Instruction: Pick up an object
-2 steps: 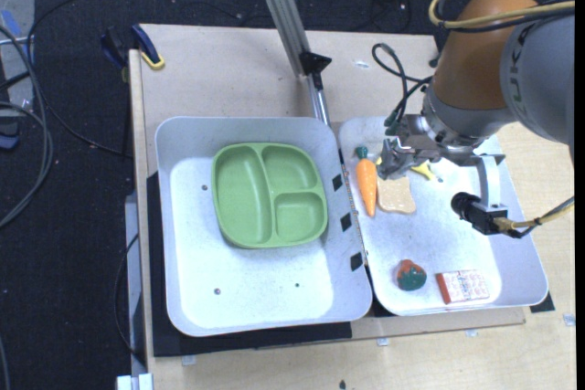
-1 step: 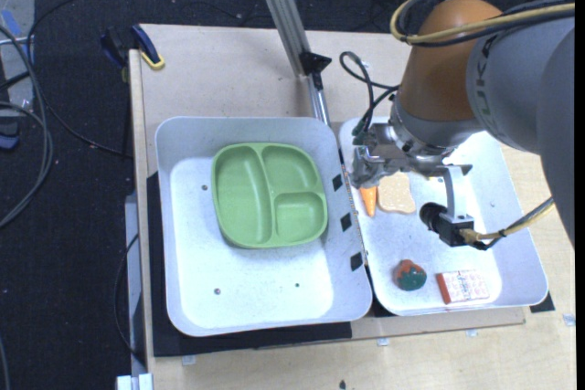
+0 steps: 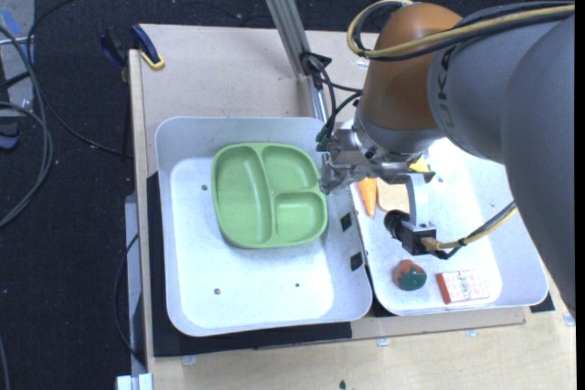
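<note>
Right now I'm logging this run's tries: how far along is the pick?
Done: the arm is over the right bin. In hand: the gripper hangs above the orange carrot-like piece; I can't tell whether it grips it. Left: a visible lift. The teal-and-orange toy and red-and-white packet lie untouched; the green divided plate sits in the left bin.

Pale green divided plate (image 3: 270,195), white bins (image 3: 183,288), orange carrot (image 3: 367,195), red-and-white packet (image 3: 466,287), orange-banded grey arm (image 3: 457,59)

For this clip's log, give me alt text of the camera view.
A grey arm with an orange band reaches over the right white bin, above an orange carrot-shaped piece, a small red-and-teal toy and a red-edged card. The left white bin holds a green divided plate.
</note>
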Motion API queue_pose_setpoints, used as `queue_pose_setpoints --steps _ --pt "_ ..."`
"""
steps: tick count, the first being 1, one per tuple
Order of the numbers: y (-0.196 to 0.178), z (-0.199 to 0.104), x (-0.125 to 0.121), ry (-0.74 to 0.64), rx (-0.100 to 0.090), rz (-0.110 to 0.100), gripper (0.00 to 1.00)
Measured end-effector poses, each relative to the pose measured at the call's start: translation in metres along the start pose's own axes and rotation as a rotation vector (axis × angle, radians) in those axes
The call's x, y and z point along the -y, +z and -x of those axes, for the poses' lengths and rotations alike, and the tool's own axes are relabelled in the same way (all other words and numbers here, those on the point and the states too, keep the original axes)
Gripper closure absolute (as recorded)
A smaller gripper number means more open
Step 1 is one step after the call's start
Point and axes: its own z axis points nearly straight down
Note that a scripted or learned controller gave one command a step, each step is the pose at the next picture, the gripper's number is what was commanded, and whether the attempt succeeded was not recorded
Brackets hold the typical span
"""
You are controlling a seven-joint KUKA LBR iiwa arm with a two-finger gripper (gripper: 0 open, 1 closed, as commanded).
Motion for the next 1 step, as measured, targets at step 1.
queue_pose_setpoints --steps 1 --pt "-0.0090 -0.0440 0.0135 0.000 0.000 0.001 1.00"
